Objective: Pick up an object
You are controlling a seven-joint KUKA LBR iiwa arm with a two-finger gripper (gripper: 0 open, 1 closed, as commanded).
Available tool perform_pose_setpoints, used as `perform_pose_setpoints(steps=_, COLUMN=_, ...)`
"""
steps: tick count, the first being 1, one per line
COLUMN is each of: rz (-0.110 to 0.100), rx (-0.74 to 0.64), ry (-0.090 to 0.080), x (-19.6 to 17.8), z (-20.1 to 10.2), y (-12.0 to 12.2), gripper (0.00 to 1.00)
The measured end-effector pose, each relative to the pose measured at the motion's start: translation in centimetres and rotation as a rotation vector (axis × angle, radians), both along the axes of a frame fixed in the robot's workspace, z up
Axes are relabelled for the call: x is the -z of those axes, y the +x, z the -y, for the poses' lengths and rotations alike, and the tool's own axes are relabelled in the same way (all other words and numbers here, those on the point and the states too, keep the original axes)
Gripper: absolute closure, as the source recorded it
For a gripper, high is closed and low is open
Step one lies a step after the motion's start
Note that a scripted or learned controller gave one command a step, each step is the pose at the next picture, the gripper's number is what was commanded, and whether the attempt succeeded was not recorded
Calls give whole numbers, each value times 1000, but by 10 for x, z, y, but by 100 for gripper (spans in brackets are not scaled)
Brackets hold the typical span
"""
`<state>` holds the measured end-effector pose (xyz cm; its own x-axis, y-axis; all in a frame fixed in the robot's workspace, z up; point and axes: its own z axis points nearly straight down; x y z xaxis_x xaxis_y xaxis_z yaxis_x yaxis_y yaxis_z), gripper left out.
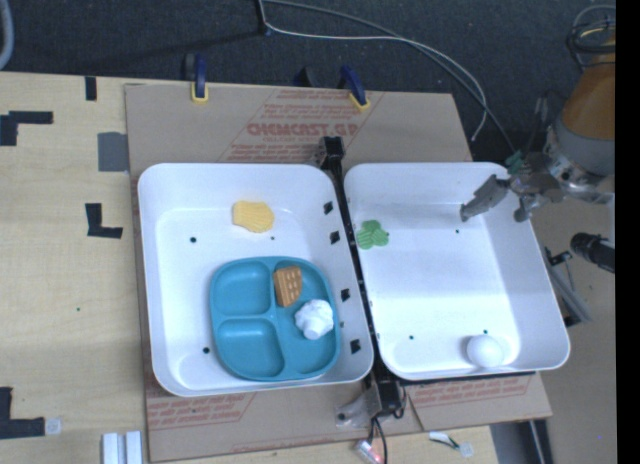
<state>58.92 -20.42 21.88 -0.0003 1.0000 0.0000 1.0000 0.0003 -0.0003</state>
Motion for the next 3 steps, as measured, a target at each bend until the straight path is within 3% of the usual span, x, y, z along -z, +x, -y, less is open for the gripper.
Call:
perform_pose_setpoints(steps=1, rz=6, rx=-3, ry=0, x=-72, z=-50, y=-37, gripper=0)
perform_pose_setpoints(steps=2, rz=-12, rx=-3, ry=2, x=64, z=-93, y=-3, gripper=0)
perform_pose_setpoints(steps=3, rz=1, rx=1, ry=-1, x=37, z=-64, y=23, gripper=0)
